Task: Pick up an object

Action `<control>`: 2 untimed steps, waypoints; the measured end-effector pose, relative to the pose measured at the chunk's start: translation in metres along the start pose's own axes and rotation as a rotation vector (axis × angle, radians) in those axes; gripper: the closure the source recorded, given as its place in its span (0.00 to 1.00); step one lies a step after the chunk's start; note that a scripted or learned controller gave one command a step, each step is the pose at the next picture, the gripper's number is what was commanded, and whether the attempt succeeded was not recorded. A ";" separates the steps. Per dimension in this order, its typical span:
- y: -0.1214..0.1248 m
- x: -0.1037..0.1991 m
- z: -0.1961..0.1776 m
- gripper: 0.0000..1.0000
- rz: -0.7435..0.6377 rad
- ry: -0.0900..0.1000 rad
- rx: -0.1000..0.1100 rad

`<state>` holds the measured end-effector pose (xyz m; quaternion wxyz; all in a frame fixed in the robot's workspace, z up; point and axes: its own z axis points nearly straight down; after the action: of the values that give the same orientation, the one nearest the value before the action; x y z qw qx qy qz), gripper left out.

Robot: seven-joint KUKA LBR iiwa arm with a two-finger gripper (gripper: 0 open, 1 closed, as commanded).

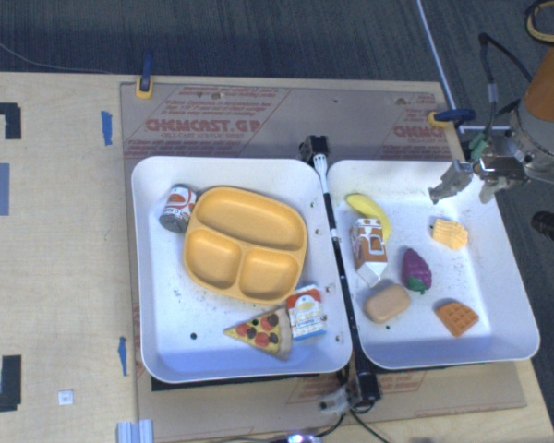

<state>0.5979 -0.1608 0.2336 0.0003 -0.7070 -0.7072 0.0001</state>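
My gripper (pixel 469 182) hangs wide open, empty, over the right bin (pixel 512 275) rim near the yellow waffle (pixel 450 234); I risk clipping the wall descending.

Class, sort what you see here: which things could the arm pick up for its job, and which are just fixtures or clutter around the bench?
Pickable, right bin: banana, milk carton, purple fruit, bread roll, waffle, yellow block.
Pickable, left bin: can, pizza slice, small carton, yellow tray.

Not for picking: white bins, clamps, blue tape, cables.
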 end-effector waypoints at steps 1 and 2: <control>0.014 0.001 0.123 0.00 -0.001 -0.002 -0.012; 0.004 0.015 0.136 0.00 0.001 -0.002 -0.003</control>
<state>0.6016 -0.1457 0.0973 -0.0012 -0.7073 -0.7069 -0.0004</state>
